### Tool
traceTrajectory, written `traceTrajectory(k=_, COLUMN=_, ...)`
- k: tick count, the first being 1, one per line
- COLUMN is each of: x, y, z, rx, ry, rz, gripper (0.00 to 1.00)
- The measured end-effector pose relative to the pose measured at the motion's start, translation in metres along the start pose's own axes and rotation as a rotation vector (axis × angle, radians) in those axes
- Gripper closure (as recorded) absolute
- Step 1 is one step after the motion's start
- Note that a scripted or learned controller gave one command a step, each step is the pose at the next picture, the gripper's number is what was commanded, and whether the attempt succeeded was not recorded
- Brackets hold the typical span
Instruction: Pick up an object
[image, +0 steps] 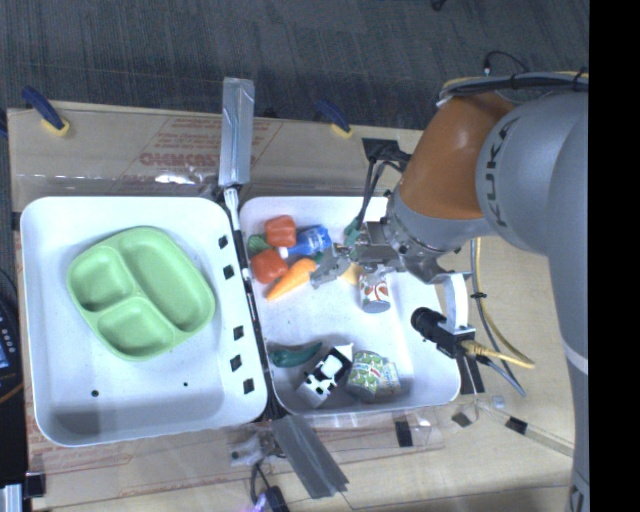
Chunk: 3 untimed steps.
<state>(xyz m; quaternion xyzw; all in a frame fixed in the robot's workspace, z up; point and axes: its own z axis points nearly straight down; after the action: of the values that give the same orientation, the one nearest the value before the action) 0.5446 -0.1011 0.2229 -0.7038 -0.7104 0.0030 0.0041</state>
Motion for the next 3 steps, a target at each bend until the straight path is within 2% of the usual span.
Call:
traceTrajectory(k=1, x=-0.012, y=0.049, z=-0.019, rx=-0.003, ry=-0.002, rz=0.047, gripper=0.00)
traceTrajectory(k=2, x=0.012, y=0.067, z=0.130, rx=0.000, ry=-0.001, rz=-0.137, gripper=0.00)
traceTrajectory(k=3, x=0.012, y=0.067, z=0.122, rx=0.005, ry=-0.001, rz=-0.141, gripper=1.00)
